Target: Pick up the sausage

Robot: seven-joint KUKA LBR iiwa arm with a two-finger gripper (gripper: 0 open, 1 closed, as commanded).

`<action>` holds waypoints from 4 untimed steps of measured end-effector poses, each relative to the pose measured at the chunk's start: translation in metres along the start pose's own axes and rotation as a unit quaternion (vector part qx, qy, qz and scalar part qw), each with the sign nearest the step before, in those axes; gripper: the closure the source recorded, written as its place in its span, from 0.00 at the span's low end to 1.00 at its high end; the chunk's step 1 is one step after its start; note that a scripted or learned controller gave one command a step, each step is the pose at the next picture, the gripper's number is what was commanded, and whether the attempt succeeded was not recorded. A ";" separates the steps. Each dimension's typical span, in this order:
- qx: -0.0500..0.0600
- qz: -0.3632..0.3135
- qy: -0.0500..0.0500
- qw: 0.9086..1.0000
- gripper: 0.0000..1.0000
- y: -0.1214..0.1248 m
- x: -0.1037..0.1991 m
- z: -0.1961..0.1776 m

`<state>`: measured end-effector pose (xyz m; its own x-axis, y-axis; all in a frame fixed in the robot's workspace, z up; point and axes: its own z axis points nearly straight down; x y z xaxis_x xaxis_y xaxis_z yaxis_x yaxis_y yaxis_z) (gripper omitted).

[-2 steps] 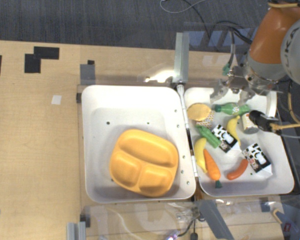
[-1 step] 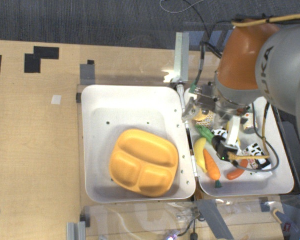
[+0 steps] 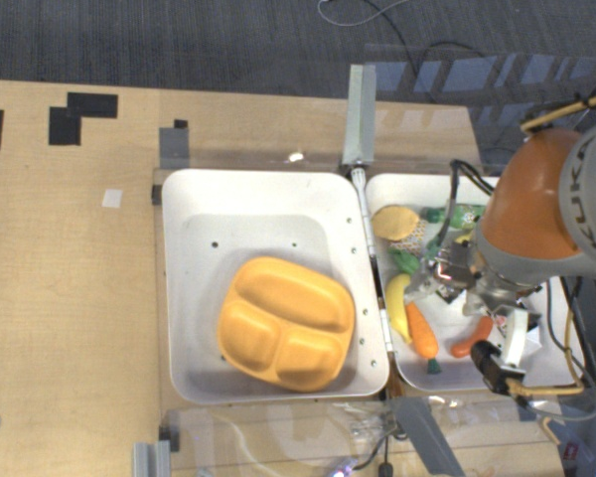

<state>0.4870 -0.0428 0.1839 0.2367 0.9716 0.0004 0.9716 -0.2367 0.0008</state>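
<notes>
Hovering over right bin (image 3: 561, 371), gripper (image 3: 487, 321) sits just above sausage (image 3: 470, 343), reddish thing lying beside carrot (image 3: 422, 331) and banana (image 3: 397, 301). Jaw state, honestly can't tell from this angle. Best bet: straddle sausage across short axis, keep clear of carrot.

Dark grey carpet (image 3: 179, 18) beyond pale wooden benchtop (image 3: 60, 296), black cable (image 3: 427, 3).

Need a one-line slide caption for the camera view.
Arm's gripper over the right bin above the sausage; yellow tray in the left bin.
</notes>
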 end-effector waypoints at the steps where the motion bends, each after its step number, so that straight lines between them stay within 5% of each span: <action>1: -0.011 -0.041 0.000 0.999 0.00 0.056 -0.030 0.069; 2: -0.001 -0.082 0.000 0.997 0.00 0.071 0.068 0.015; 3: -0.001 -0.009 0.000 1.000 0.00 0.005 0.007 -0.001; 4: -0.001 0.185 0.000 0.983 0.00 0.011 -0.014 0.000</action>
<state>0.4945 -0.0586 0.1844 0.5734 0.8193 0.0016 0.8193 -0.5734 0.0018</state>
